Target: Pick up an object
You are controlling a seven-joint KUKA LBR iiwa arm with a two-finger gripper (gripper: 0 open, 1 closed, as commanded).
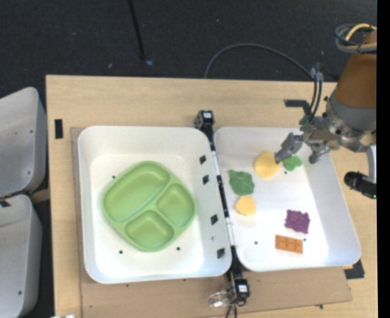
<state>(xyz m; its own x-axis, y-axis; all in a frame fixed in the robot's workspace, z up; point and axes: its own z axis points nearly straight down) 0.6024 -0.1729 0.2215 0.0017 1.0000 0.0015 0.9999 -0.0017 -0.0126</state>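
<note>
The right bin (334,197) holds several small pieces. A pale yellow lump (266,165) lies near its back, with a small green piece (292,163) just right of it. Further forward lie a green leaf-shaped piece (241,181), a round yellow piece (246,206), a purple block (297,220) and an orange bar (289,244). My gripper (303,153) hangs over the back right of this bin, open, its two grey fingers spread. The left fingertip (288,150) is right above the small green piece and beside the yellow lump. Nothing is held between the fingers.
The left bin (89,244) holds a green divided plate (148,205). A black-clipped divider (216,191) runs between the bins. Behind the bench a cable (248,48) arcs over the dark floor toward the arm. White chair parts (9,151) stand at the left.
</note>
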